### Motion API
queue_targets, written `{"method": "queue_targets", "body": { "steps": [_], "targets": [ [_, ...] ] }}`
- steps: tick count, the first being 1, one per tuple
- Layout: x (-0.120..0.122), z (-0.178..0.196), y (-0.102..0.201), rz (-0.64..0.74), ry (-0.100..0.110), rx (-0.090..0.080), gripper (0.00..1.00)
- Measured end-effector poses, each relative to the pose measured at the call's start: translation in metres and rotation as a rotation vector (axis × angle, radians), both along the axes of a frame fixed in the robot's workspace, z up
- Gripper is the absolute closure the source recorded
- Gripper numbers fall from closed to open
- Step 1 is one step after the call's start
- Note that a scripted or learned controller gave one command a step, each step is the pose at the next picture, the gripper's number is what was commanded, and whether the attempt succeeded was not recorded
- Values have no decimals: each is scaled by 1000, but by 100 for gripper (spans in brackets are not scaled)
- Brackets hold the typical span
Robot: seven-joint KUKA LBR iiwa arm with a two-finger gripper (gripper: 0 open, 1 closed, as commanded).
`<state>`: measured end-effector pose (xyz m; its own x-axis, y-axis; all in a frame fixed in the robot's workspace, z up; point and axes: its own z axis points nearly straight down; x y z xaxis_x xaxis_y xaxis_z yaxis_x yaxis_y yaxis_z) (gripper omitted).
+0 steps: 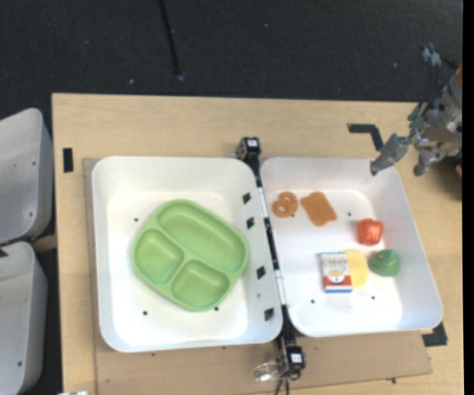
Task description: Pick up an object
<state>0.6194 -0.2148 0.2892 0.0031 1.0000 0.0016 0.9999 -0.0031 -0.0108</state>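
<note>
The tool [401,156], fingers spread and holding nothing, hangs over the right bin's [410,303] far right corner; red pepper [369,231] lies nearer the bin's middle.

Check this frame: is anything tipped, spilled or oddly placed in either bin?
Nothing stands out. The green tray lies flat in the left bin; the small food items sit loosely grouped in the right bin, nothing spilled outside.
</note>
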Motion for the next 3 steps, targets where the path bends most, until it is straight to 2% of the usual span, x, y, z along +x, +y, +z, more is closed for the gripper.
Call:
{"method": "queue_targets", "body": {
  "steps": [1,2,3],
  "targets": [
    [2,8,1,3,-12,-2,0],
    [7,-48,-9,2,-9,-4,0],
    [6,-105,-1,5,-9,-3,0]
  ]
}}
